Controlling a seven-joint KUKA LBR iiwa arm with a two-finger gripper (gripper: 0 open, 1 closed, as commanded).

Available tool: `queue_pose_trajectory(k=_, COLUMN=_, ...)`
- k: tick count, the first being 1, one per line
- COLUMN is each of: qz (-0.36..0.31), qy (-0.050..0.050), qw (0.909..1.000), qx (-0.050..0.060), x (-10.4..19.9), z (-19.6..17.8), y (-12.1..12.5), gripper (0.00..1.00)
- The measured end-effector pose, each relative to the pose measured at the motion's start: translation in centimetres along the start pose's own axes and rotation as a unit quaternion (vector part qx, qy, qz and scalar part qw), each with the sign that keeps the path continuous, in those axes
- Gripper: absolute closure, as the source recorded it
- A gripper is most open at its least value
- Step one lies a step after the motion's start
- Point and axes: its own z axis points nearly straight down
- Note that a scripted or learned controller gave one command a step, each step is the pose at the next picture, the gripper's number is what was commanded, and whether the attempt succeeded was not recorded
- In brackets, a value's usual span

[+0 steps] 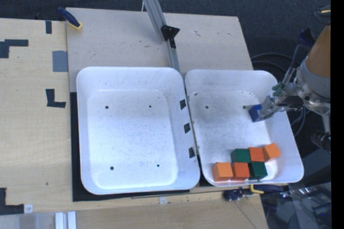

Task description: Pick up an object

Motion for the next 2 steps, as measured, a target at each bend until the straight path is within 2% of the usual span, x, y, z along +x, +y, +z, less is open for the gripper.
queue_pose_trajectory(k=1, qz=0.001, qy=0.0, qw=1.0, qx=0.001, x=4.4, z=0.2, y=-0.2, gripper=1.0)
queue_pose_trajectory(k=2, qz=-0.001, qy=0.0, qw=1.0, qx=0.001, x=10.0, z=-0.1, y=-0.2, gripper=1.0)
